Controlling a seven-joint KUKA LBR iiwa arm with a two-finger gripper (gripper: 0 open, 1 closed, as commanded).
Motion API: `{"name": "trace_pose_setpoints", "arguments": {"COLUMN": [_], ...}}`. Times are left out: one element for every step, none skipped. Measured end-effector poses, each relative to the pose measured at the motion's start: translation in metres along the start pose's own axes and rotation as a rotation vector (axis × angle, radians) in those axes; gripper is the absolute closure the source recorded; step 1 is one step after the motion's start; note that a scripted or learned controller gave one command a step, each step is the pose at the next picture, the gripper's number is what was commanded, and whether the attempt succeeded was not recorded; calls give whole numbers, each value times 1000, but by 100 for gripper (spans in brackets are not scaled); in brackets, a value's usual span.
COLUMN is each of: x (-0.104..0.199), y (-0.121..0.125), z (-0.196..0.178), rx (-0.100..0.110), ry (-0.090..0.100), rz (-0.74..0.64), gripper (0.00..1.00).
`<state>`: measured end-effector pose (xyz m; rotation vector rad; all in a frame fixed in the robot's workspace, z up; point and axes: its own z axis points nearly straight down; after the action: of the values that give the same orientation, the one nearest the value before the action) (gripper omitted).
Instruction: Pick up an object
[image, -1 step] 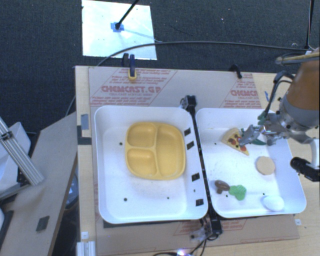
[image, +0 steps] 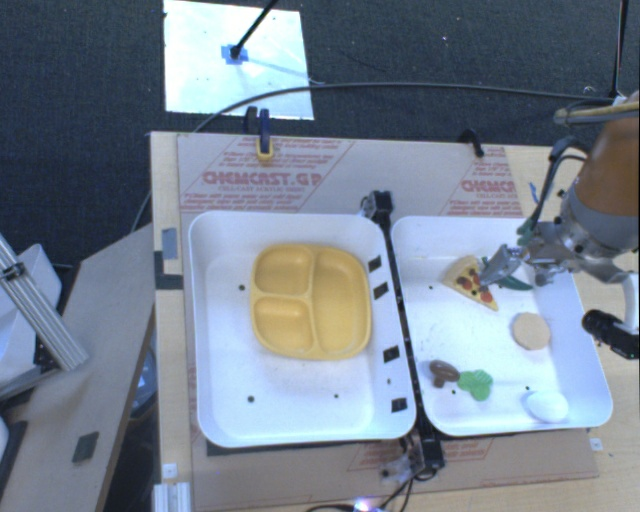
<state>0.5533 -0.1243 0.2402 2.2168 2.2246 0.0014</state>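
Note:
In the right bin (image: 570, 300), a toy pizza slice (image: 470, 279) lies near the back left. A tan round cookie (image: 531, 331) sits toward the right side. Along the front lie a brown piece (image: 442, 373), a green piece (image: 478, 384) and a white egg-shaped object (image: 546, 405). My gripper (image: 522, 270) hangs low over the back of this bin, just right of the pizza slice, and is open. Its left finger (image: 497, 266) is close to the slice's right edge. A dark green bit (image: 517, 284) shows under the gripper. Nothing sits between the fingers.
The left bin (image: 215, 330) holds a yellow divided plate (image: 308, 300). A black-clipped ridge (image: 392, 300) separates the two bins. The arm with its orange band (image: 610, 170) comes in over the right bin's back right corner.

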Motion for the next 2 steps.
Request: {"name": "trace_pose_setpoints", "arguments": {"x": [-9,-7], "y": [4,14], "z": [50,99], "rx": [3,3], "ry": [0,1], "rz": [2,2], "gripper": [0,0]}}
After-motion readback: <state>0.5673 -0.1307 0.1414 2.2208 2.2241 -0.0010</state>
